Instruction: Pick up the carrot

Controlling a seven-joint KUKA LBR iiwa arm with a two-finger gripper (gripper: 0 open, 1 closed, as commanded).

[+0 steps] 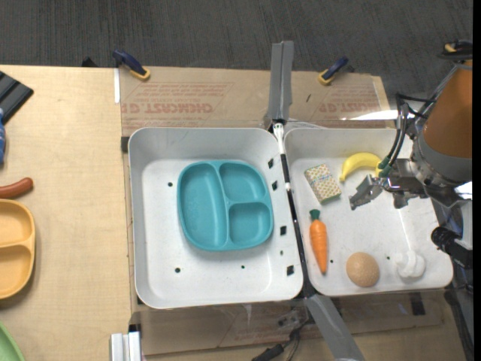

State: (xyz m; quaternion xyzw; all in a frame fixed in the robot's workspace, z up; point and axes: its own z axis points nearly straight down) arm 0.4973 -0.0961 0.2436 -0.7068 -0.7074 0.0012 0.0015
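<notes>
The orange carrot [319, 244] with a green top lies lengthwise near the left wall of the right bin [421, 288]. My gripper [366, 190] hangs over the upper middle of that bin, up and to the right of the carrot and well apart from it, just below the banana [359, 163]. Its two dark fingers point left and stand spread, with nothing between them.
A small patterned box [323, 182] lies left of the banana. A tan egg-like ball [363, 269] and a small white object [410, 265] rest near the bin's front edge. The left bin [150, 277] holds a teal divided plate [225, 204].
</notes>
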